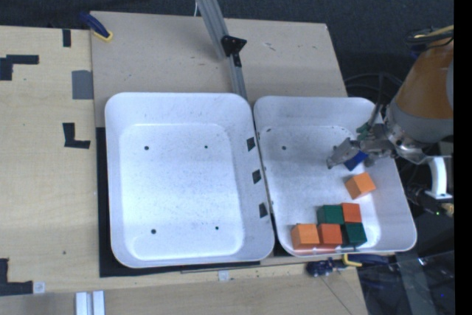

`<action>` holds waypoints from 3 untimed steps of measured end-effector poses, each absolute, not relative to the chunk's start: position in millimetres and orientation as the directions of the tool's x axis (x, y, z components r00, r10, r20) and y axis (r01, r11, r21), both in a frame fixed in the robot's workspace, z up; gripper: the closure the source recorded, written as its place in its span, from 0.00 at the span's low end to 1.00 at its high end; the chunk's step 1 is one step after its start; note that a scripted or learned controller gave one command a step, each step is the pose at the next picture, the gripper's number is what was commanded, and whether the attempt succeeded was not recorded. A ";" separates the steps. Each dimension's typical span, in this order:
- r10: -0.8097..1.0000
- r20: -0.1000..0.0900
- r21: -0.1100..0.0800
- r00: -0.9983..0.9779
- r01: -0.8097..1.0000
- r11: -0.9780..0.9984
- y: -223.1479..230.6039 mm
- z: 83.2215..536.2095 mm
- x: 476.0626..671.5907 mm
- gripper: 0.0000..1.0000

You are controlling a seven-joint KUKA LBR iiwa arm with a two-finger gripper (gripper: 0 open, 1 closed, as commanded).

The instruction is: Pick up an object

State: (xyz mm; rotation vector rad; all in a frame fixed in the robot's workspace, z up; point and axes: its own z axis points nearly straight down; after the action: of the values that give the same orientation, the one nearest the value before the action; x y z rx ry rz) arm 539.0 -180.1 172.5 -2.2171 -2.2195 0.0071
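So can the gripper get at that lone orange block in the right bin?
Probably yes. The gripper is just above and left of the orange block, which lies apart from the cluster of blocks, with nothing over it.

Hand [346,156] low over the right bin [295,122], beside a blue block [357,161] and an orange cube [360,185].

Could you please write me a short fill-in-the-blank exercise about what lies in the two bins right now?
1. All the blocks lie in the ____ bin of the camera view.
2. The lone block just below the pincer is ____ in colour.
3. The block cluster sits against that bin's ____ wall.
4. The cluster's blocks are orange and ____.

Missing words: right; orange; near; green
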 end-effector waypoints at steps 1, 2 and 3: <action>1.000 -0.005 0.004 -0.001 1.000 0.001 -190.7 124.6 537.8 0.00; 1.000 0.000 -0.004 -0.002 1.000 0.002 -190.1 89.9 537.0 0.00; 1.000 0.001 -0.003 -0.004 1.000 0.004 -189.4 101.1 537.4 1.00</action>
State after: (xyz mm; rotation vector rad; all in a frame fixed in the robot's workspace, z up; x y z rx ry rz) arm 537.4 -189.4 101.1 -2.2154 -2.2234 0.0028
